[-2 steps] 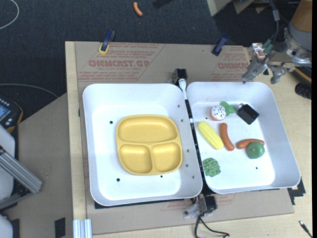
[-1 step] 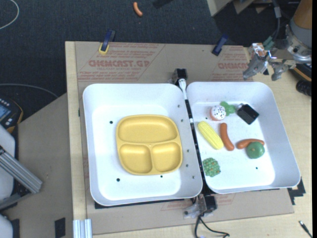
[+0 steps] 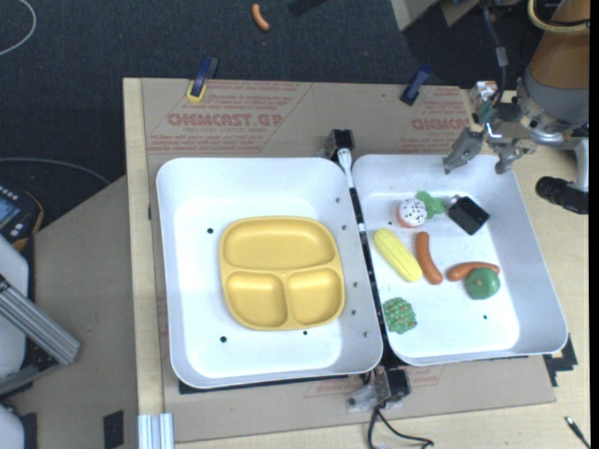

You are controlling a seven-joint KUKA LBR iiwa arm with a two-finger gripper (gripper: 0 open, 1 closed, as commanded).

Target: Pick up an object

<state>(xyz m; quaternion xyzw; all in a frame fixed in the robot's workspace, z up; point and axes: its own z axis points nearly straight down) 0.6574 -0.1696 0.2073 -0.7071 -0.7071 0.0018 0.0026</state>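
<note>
My gripper (image 3: 484,157) hangs open over the far edge of the right bin (image 3: 524,325), with nothing between its two grey fingers. Below it in that bin lie a black block (image 3: 468,215), a white and red strawberry-like piece (image 3: 411,213) with a green piece (image 3: 431,202) beside it, a yellow corn cob (image 3: 397,254), an orange sausage (image 3: 429,256), a green ball (image 3: 483,283) touching a red-orange piece (image 3: 465,270), and a green broccoli piece (image 3: 400,315). The black block lies nearest the gripper, a little toward the front.
The left bin (image 3: 187,279) holds a yellow divided tray (image 3: 281,271). Clamps (image 3: 198,79) sit at the back of the cardboard-covered bench. A small orange item (image 3: 260,16) lies on the dark floor beyond. The arm's orange band (image 3: 564,59) is at the upper right.
</note>
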